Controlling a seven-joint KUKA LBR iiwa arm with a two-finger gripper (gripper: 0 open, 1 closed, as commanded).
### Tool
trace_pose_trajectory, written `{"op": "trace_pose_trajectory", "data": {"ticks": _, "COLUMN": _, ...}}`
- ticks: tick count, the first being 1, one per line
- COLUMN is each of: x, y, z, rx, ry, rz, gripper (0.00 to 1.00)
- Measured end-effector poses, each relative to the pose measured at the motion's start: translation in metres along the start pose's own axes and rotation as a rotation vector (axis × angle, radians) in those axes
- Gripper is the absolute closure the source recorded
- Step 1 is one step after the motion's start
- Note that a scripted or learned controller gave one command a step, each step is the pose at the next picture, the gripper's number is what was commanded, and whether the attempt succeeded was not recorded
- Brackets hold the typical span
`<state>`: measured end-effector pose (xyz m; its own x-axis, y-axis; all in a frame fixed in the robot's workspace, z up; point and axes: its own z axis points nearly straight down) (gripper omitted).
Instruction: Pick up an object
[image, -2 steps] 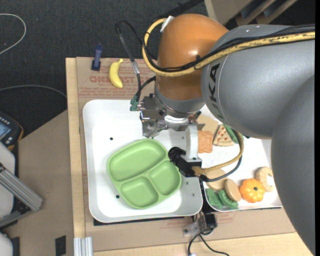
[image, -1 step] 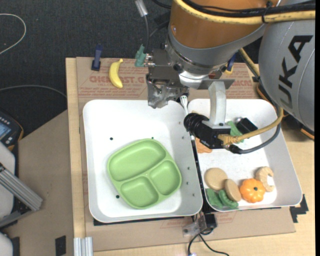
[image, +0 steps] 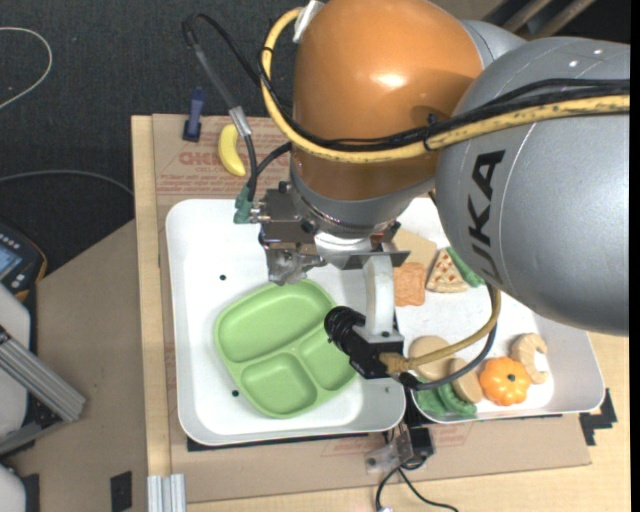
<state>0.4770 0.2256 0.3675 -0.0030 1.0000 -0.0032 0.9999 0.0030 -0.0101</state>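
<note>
gripper hung low in the left bin, wrist pointing straight down. could not tell whether it was spread or pressed together; the wrist body masked its tip. nothing seen pinched in it.

plate, green, three compartments, lay flat and open side up, directly below and just forward of the gripper. the gripper sat at the plate's upper rim, touching or very near it; contact could not be confirmed. likely aim: the raised rim, since a flat plate offers no other thin edge to pinch.

plate was the one loose thing near the gripper, so the approach was uncluttered. probably the target.

other candidates lay off to the gripper's side, where the arm comes in, in the right bin: pizza nearest, pumpkin farther and lower, several tan and green pieces crowded between them. packed close, so harder to single out.

banana lay behind the gripper, outside both bins, on the board.

judgement: pick not yet made. risk: rim slips out, or the plate tips and drags on the bin floor when lifted from one edge.
</note>
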Motion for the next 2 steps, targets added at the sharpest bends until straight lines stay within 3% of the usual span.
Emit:
{"op": "trace_pose_trajectory", "data": {"ticks": 1, "x": -0.005, "y": 0.031, "z": -0.076, "rx": -0.020, "ry": 0.007, "rz": 0.002, "gripper": 1.00}}
{"op": "trace_pose_trajectory", "data": {"ticks": 2, "x": -0.001, "y": 0.000, "z": -0.012, "rx": -0.001, "ry": 0.000, "rz": 0.001, "gripper": 1.00}}
